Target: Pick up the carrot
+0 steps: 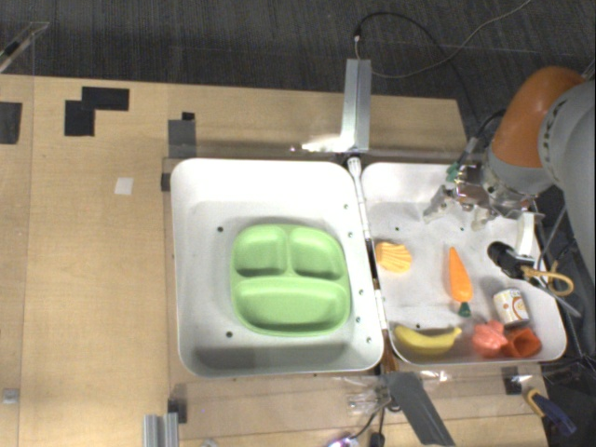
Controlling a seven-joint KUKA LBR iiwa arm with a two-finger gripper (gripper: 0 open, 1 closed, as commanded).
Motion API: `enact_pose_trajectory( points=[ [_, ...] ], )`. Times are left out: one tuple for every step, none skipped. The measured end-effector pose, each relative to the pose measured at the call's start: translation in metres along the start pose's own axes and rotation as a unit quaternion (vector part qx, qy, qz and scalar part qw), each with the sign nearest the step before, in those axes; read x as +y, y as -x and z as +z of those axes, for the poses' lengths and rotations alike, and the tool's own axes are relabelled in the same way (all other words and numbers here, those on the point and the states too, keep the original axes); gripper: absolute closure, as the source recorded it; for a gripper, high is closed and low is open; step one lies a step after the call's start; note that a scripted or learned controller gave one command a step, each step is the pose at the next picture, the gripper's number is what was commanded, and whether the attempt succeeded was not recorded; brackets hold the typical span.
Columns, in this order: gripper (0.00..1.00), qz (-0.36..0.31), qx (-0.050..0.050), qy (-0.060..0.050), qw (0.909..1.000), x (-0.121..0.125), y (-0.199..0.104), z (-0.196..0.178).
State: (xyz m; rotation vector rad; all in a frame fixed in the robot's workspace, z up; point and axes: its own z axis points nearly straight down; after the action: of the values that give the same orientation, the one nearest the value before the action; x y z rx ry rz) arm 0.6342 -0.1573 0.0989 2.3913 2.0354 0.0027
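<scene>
The carrot [459,276] is orange with a small green top and lies lengthwise in the middle of the right bin [410,189], green end toward the front. My gripper [454,214] hangs over the back of that bin, a little behind the carrot and apart from it. Its fingers look spread open with nothing between them.
Also in the right bin are a yellow-orange ridged piece [394,256] by the left wall, a banana [426,339] at the front, a pink-red item [489,340], an orange cup [524,344] and a small white container [510,305]. The left bin [200,203] holds a green divided plate [291,277].
</scene>
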Motion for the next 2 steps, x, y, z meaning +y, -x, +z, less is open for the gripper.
enact_pose_trajectory(
  points=[
    [0.0,-0.022,0.0,0.004,0.9997,-0.0707,-0.0123,0.0108],
    [1.0,-0.023,0.001,0.006,0.9997,-0.0678,-0.0129,0.0018]
  ],
)
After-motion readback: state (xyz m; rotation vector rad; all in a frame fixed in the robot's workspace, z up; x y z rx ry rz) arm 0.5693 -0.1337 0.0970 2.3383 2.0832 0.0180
